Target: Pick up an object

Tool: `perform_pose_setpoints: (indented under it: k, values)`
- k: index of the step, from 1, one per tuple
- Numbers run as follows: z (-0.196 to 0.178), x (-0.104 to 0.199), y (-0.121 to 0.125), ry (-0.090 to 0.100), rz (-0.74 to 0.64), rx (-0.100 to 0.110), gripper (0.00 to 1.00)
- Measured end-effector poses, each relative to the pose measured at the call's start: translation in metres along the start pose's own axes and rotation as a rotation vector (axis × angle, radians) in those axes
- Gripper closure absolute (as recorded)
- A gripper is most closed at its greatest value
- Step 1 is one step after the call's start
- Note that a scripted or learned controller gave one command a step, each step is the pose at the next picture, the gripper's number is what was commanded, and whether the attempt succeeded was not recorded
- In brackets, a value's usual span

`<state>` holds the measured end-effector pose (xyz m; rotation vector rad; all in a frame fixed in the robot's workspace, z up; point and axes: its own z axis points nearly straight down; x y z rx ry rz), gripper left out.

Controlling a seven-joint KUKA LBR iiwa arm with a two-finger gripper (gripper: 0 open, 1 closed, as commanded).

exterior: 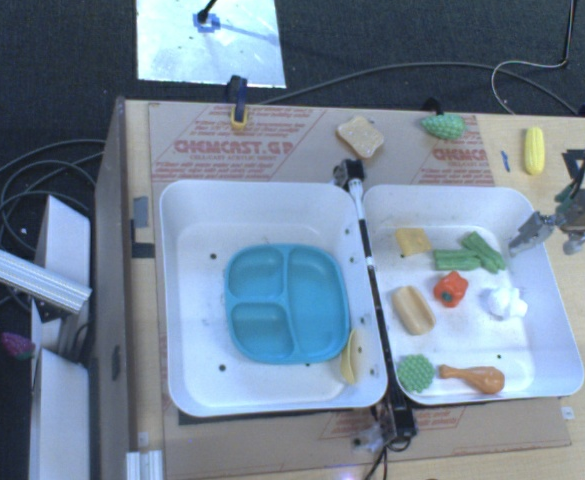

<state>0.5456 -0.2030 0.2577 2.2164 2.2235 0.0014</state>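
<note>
Claw (540, 230) at the view's right edge, reaching in from the right, tilted down and leftward, nothing visible between its tips

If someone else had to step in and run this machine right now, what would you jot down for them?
Tool: at the right bin's far right rim, nothing seen between its fingers; whether open or shut is unclear.

Right bin holds: yellow block, green bean-like pieces, red pepper-shaped toy, white crumpled lump, tan bread roll, round green knobbly toy, orange-brown drumstick.

Left bin: blue divided plastic plate, pale yellow banana-like piece at its edge.

Done: nothing picked yet. Left: lower onto one item, likely the nearby white lump, close and lift.
</note>
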Motion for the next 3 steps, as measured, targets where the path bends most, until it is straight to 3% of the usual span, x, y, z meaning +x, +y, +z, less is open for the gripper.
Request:
perform_pose_setpoints:
  k: [1,2,3]
  values:
    - [0.160,0.072,0.017,0.002,0.000,0.005,0.00]
    - [0.148,0.071,0.018,0.000,-0.001,0.000,1.00]
    - [0.072,0.156,0.048,0.002,-0.002,-0.002,1.00]
